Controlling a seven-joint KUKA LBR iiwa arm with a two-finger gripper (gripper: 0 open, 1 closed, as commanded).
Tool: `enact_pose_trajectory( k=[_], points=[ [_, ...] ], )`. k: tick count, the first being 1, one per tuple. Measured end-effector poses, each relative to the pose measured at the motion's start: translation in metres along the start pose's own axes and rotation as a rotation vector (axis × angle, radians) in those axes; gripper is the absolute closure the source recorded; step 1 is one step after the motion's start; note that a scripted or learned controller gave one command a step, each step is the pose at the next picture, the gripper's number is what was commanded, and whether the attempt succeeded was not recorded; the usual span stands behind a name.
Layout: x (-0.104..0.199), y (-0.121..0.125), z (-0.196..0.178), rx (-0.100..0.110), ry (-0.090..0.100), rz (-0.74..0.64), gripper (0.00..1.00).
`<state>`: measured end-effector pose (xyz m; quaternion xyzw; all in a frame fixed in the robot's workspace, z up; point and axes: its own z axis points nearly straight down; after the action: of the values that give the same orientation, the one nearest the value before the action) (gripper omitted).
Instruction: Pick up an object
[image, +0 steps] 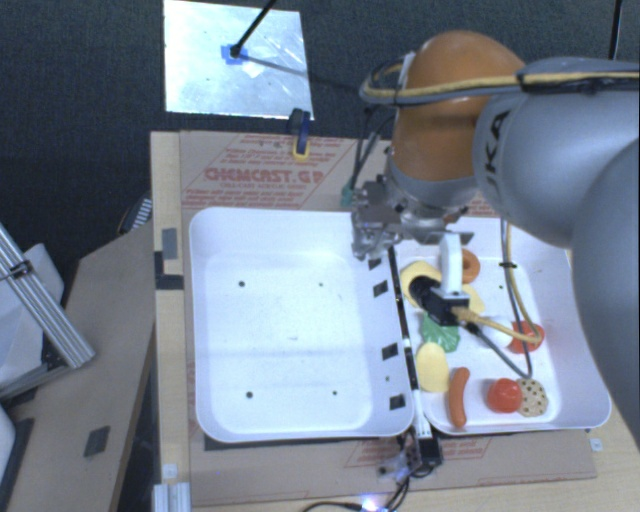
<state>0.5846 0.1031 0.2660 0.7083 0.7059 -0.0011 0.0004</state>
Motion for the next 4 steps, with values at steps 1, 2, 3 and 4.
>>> enact_pose_trajectory(
  k=[1, 2, 3, 4],
  points=[
    [0.003, 0.073, -0.053, -0.013, 0.003, -0.008, 1.00],
    [0.080, 0.084, -0.084, -0.007, 0.007, -0.014, 1.00],
    [0.135, 0.083, -0.117, -0.007, 0.006, -0.013, 1.00],
    [0.131, 0.028, -0.253, -0.018, 0.010, -0.011, 1.00]
  ],
)
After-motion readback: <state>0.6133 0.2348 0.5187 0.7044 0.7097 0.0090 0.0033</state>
